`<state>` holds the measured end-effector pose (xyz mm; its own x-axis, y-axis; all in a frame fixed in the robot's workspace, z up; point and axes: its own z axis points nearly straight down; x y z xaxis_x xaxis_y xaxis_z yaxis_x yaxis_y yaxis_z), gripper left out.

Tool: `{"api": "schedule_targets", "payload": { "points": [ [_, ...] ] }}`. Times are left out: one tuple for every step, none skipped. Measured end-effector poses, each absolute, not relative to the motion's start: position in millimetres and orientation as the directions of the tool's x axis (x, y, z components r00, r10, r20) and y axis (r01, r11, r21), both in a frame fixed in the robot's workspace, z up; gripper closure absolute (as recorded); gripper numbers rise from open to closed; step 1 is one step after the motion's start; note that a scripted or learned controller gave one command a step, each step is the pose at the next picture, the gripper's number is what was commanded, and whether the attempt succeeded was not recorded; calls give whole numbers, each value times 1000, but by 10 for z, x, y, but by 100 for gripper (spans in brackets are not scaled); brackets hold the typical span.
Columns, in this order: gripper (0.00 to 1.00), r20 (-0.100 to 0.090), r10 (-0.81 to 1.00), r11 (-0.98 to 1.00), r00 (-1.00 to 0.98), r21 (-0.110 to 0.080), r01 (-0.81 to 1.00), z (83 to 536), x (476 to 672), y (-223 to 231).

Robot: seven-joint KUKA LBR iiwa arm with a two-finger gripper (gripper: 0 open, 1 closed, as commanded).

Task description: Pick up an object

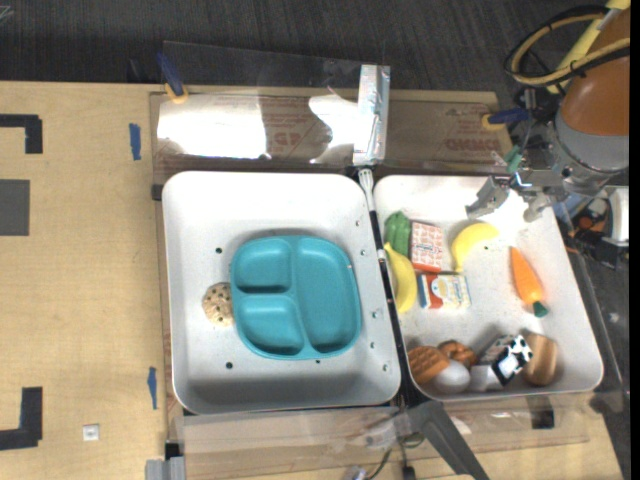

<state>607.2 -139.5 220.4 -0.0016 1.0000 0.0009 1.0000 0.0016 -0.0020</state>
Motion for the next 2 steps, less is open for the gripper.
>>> {"api": "schedule_targets", "payload": {
  "points": [
    [0,-4,903,430,-430,5,903,998,6397,-1644],
    [0,0,862,507,-507,1,862,1167,6151,-1657]
  ]
}}
